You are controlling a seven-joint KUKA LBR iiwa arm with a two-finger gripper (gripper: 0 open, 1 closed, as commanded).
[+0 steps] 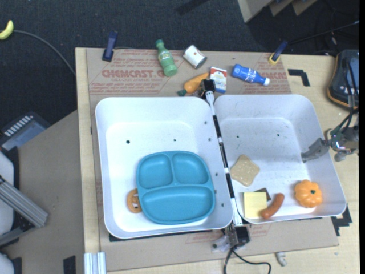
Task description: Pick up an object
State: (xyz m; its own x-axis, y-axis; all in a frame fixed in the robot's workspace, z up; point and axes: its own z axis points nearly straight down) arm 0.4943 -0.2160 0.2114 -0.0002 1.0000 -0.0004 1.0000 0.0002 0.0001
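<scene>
The brown board under the bins is showing red print along its far edge — "CHEMCAST" (126, 73), with a second, fainter copy toward the right. No label on the bottles is reading clearly from here.

Gripper (317, 149) is hanging over the right edge of the right bin (268, 110), nothing between its fingers; how far they are parted I cannot tell.

Lying in the right bin: a slice of bread (245, 170) near the divider, a yellow cheese square (255, 204) touching a sausage (272, 206), and an orange pumpkin (308, 193) closest to the gripper but apart from it.

Left bin (122, 124) is holding a blue divided plate (174, 187), a pretzel (133, 201) tucked at its left rim.

Sitting behind the bins on the board — a green bottle (166, 58), a white can (195, 56), a carrot (195, 84), a small carton (218, 79), a blue bottle (250, 75).
</scene>
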